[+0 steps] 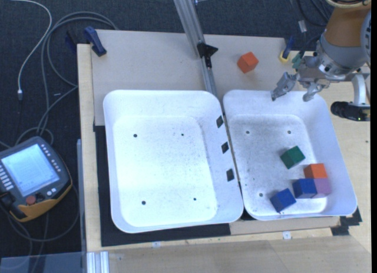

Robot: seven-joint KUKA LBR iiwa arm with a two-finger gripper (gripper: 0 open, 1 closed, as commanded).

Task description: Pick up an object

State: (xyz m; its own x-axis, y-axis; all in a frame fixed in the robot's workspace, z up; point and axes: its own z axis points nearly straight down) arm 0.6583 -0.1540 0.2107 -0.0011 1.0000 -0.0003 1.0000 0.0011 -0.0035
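Observation:
My gripper (293, 91) hangs over the back rim of the right bin (265, 104), open, with nothing between its fingers. Well in front of it, in the near right part of that bin, lie a green cube (292, 156), an orange cube (316, 170), a pale purple cube (322, 186) and two blue cubes (305, 187) (283, 199). They sit close together, the orange, purple and one blue cube touching. Another orange cube (248, 62) rests on the bench behind the bins, left of the gripper.
The left bin (118, 148) stands beside the right one, with black clips at the joint. A slanted metal post (188, 19) rises behind the bins. A blue clamp (94, 40) sits at the bench's back left corner. A teach pendant (29, 175) lies left of the bench.

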